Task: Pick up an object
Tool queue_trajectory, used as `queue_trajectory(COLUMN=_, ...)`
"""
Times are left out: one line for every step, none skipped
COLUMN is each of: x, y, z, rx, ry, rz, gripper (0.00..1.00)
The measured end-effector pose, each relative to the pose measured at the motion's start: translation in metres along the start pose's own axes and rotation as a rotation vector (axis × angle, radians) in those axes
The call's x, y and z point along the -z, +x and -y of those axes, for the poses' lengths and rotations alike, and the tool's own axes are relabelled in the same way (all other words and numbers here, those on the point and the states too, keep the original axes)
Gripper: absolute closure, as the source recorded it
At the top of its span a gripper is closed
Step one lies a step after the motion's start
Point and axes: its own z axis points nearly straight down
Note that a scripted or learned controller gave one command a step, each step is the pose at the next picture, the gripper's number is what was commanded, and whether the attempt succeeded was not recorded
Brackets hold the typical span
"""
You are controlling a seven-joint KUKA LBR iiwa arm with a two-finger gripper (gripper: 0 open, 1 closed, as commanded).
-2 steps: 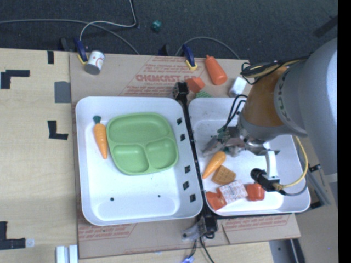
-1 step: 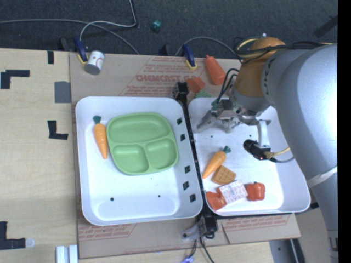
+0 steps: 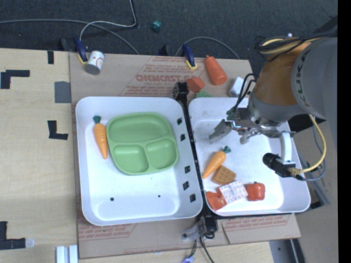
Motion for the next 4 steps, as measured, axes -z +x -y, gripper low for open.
queue_trajectory(x=-0.098, y=-0.018, z=0.017, rx=-0.001, ry=0.0, rz=-0.001, gripper=0.0)
queue_trajectory(x=-0.098, y=-0.015, z=0.045, rx=0.0, ry=-0.007, rz=0.002, gripper=0.0)
queue_trajectory(x=-0.099, y=-0.021, z=0.002, rx=0.0, ry=-0.002, rz=0.0, gripper=0.0)
queue_trajectory(x=-0.089, y=-0.022, z=0.002, rx=-0.001, ry=-0.004, rz=0.002, gripper=1.0)
